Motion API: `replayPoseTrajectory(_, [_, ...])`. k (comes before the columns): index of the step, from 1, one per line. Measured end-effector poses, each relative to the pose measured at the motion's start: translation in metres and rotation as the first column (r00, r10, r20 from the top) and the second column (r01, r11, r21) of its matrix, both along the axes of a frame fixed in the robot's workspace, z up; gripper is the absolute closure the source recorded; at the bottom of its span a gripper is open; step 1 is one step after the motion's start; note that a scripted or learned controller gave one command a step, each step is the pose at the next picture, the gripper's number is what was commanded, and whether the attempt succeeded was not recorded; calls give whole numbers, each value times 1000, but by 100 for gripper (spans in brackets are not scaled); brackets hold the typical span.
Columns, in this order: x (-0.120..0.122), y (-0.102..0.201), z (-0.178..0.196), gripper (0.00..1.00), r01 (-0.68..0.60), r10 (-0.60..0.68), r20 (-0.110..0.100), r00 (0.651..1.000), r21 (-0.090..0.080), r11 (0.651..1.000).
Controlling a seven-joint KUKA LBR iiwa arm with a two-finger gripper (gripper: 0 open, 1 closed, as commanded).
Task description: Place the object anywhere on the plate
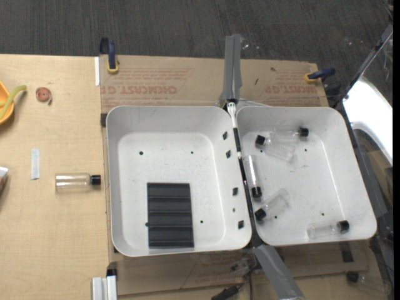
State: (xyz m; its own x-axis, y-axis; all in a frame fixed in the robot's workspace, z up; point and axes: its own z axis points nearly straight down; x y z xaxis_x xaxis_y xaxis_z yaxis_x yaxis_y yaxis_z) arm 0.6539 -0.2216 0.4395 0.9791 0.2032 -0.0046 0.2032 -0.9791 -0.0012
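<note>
Bench, two bins: plate (169, 215) at 6 o'clock in left bin (119, 186); vials (278, 144) loose right, awaiting pickup; gripper state: cannot tell.

We see an orange bowl (4, 105) cut off by the left edge, well left of the left bin (112, 167). Below it, a pale object (2, 177) is also cropped, too little showing to name.

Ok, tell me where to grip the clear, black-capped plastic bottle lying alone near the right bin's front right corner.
Grip the clear black-capped bottle across its mid-body, coming straight down. It lies flat, cap toward the right wall of the right bin, so set the fingers across its long axis, probably front and back, avoiding the nearby rim.
</note>
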Motion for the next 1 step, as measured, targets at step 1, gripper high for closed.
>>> replayPoseTrajectory(1, [0, 0, 0, 0, 1, -1, 0, 1000, 0, 1000])
